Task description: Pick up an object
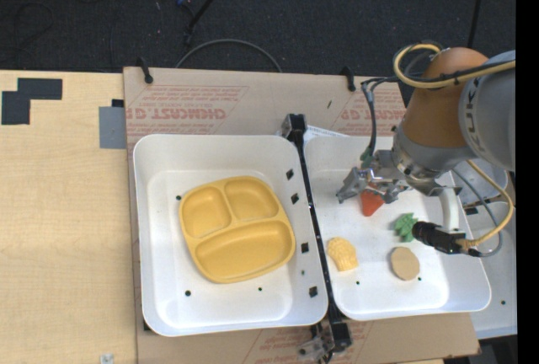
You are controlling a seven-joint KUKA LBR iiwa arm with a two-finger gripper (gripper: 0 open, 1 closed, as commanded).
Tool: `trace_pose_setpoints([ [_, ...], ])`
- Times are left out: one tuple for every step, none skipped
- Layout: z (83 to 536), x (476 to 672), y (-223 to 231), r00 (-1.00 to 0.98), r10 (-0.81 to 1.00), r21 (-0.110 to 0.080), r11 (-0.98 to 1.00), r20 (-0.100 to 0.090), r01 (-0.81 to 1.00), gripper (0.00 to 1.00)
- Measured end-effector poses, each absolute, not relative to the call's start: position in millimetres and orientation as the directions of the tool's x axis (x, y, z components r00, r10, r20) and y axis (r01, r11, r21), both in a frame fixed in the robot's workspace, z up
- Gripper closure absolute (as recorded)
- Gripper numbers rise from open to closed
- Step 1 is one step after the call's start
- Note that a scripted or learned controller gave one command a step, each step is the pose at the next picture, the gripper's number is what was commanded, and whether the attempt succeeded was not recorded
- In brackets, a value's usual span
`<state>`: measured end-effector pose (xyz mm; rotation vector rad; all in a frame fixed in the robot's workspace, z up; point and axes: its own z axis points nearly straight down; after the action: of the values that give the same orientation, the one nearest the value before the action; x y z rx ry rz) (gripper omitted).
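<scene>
My gripper (370, 192) hangs low over the back of the right bin (379, 297), its two fingers spread apart and open. A small red object (371, 205) lies on the bin floor just under and between the fingertips, and I cannot tell if they touch it. A green toy piece (406, 226) lies to the gripper's right. Nearer the front are a yellow bumpy piece (342, 254) and a tan round disc (405, 263).
The left bin (160, 164) holds a yellow divided plate (237, 228). A black divider rail (307, 211) runs between the bins. A black connector and cables (446, 238) hang from the arm over the right bin's right side, next to the green piece.
</scene>
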<state>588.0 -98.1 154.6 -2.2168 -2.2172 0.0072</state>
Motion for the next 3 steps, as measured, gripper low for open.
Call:
trace_pose_setpoints([
  [92.8,593.4,-96.8,0.001,1.000,-0.008,-0.001,0.001,1.000,0.00],
  [87.2,592.8,-96.8,0.004,1.000,-0.005,-0.004,0.001,1.000,0.00],
  [97.6,592.6,-97.5,0.007,1.000,-0.007,-0.007,0.002,1.000,1.00],
])
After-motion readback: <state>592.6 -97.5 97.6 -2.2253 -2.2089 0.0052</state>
